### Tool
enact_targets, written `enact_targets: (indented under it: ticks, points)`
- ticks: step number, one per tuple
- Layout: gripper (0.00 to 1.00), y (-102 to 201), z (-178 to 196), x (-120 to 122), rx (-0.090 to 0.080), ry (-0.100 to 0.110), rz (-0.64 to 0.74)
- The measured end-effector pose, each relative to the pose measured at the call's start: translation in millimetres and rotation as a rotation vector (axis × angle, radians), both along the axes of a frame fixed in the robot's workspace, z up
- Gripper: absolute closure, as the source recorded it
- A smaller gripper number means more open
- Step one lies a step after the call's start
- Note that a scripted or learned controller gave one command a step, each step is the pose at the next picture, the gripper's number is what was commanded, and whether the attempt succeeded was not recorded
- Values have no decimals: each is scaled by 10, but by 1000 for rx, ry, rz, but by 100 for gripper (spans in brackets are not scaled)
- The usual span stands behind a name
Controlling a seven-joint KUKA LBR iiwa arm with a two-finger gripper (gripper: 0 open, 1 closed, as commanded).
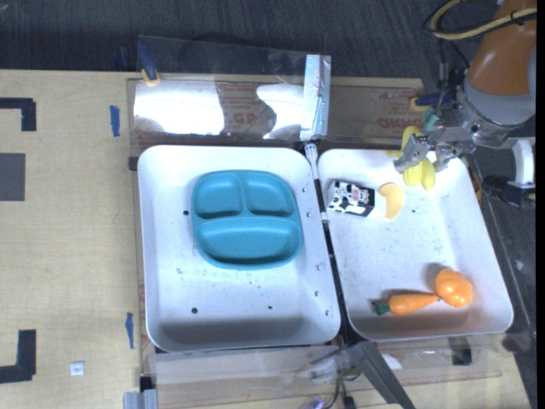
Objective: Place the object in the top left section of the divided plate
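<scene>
A blue divided plate [247, 217] lies in the left bin [162, 296], with two small sections at the back and one long section at the front. My gripper [419, 154] is over the back of the right bin [490, 313], far right of the plate. Its fingers are shut on a yellow banana-like object [419, 175], which shows both above and below them.
In the right bin lie a black-and-white patterned carton [351, 198], a pale orange slice [392, 199], a carrot [407, 303] and an orange [455, 288]. A clear plastic sheet [230, 100] stands behind the left bin. The ridge where the bins meet [322, 228] separates the gripper from the plate.
</scene>
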State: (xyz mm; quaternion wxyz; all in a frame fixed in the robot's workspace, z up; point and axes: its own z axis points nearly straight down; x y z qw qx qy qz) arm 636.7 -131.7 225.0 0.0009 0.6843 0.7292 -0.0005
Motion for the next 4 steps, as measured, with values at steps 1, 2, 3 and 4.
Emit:
enact_targets:
  ticks: [1,2,3,4]
  points:
    - [100,504,-155,-710,4,5,-288]
    - [100,1561,-392,-1419,3,4,-170]
    - [100,1110,-315,-1576,2,3,-463]
    - [100,1127,1200,-1450,2,-2,-399]
